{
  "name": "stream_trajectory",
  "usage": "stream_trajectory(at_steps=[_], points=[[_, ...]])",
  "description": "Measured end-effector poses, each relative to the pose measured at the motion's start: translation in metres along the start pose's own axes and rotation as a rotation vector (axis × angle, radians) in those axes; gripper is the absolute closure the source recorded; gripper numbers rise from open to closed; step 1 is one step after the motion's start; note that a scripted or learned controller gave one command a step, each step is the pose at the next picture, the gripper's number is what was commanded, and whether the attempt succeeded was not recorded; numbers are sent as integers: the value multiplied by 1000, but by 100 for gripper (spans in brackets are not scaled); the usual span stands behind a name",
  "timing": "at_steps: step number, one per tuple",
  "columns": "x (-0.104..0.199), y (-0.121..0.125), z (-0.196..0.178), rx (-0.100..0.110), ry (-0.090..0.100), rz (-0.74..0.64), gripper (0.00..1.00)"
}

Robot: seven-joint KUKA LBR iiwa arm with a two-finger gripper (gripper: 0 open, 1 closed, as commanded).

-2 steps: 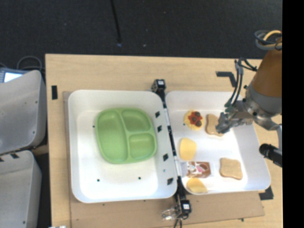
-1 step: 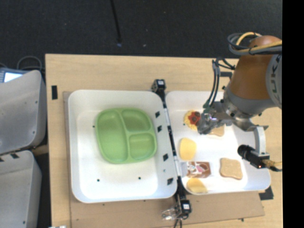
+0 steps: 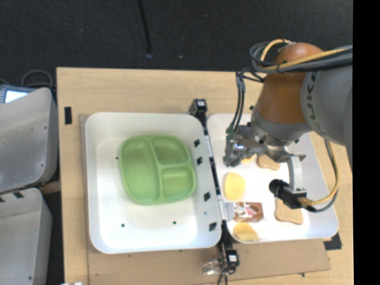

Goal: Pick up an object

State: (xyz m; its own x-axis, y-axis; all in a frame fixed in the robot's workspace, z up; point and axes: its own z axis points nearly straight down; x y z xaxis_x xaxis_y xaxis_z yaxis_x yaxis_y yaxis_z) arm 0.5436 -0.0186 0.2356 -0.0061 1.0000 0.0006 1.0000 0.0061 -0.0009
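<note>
While the gripper (image 3: 240, 150) hangs low over the right bin (image 3: 320, 221), its finger state cannot be told. Candidate objects lie near it: a yellow piece (image 3: 234, 185) just below the gripper, a brown packet (image 3: 247, 211) below that, a second yellow piece (image 3: 246, 233) lower again, and a tan piece (image 3: 289, 214) to the right. Likely faults: crowding against the bin's left wall may block one finger, and flat pieces may slip free. The green tray (image 3: 157, 169) sits in the left bin (image 3: 101, 230), well apart.
</note>
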Motion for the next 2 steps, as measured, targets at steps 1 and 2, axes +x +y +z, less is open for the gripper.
stream_trajectory(at_steps=[1,2], points=[[46,4,7,2,1,0,100],[95,10,13,-1,0,-1,100]])
